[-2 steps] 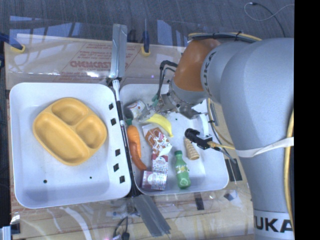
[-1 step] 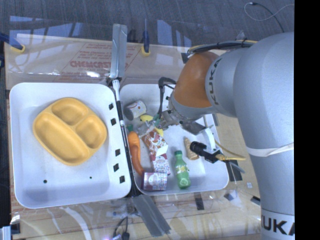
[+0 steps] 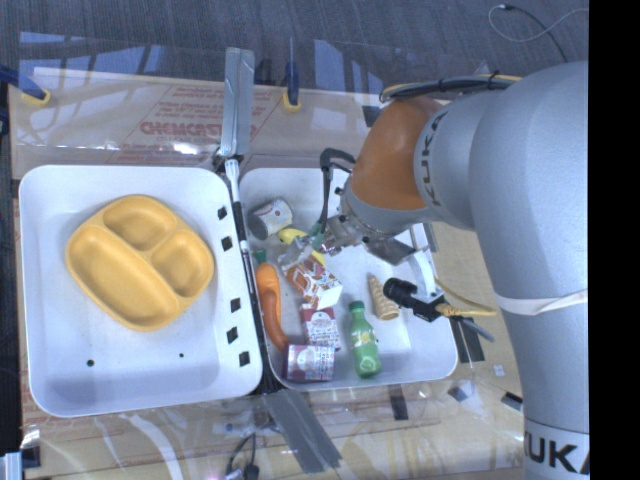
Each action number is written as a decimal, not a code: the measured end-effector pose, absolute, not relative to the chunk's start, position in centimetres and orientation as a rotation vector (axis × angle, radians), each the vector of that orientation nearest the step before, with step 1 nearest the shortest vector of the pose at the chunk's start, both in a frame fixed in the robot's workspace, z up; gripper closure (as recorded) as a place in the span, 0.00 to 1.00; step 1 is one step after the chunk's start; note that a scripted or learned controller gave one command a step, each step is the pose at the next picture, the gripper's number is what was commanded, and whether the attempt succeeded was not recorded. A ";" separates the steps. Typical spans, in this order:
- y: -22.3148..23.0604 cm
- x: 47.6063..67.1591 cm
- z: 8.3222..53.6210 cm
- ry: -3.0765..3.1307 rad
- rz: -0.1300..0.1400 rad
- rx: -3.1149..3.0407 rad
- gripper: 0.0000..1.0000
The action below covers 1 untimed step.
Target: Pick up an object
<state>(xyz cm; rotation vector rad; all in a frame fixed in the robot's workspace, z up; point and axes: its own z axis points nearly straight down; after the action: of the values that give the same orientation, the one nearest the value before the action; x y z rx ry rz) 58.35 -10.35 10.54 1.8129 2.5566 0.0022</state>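
Two shallow white bins sit side by side; the gripper (image 3: 322, 236) hangs low over the right bin (image 3: 432, 366).
Near that bin's left wall an orange plastic carrot (image 3: 268, 303) lies apart from it.

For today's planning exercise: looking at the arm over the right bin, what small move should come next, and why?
Probably a short descent: the tool hangs above the clutter by the yellow item and red-white packet, with nothing visibly between its fingers.

2 white bins (image 3: 60, 388), 1 yellow tray (image 3: 140, 260), approx 8 small items (image 3: 320, 293) in right bin.
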 end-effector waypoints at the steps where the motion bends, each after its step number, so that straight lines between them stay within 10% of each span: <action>1: -13.9 55.4 11.1 2.606 -0.003 1.762 1.00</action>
<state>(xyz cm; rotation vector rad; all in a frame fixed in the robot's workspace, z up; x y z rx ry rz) 55.40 -13.85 11.09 1.7622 2.6060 -0.0027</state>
